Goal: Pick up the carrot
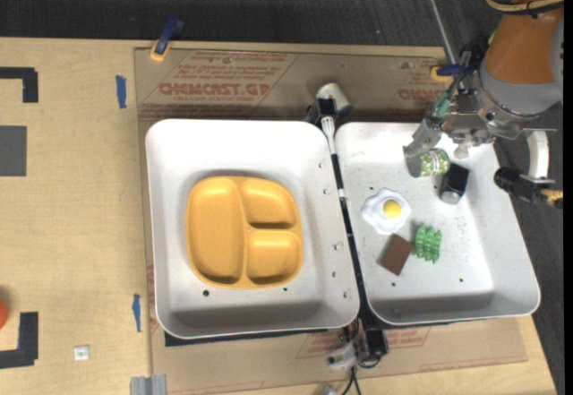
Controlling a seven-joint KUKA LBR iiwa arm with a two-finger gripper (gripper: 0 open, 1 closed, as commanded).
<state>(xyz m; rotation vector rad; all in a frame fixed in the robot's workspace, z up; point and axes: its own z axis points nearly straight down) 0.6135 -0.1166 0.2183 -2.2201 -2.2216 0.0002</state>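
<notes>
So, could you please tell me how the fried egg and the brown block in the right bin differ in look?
The fried egg is white with a yellow centre, while the brown block is one dark colour. The egg has a rounded, irregular outline; the block is a straight-edged rectangle lying at a tilt. The egg sits nearer the bin divider, the block below it. Both lie flat on the floor of the right bin.

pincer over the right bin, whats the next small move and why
Probably raise the pincer a little and look again: it hangs low over the right bin's far corner, atop a greenish thing, while the fried egg, brown block and green piece nearby aren't carrots.
</notes>
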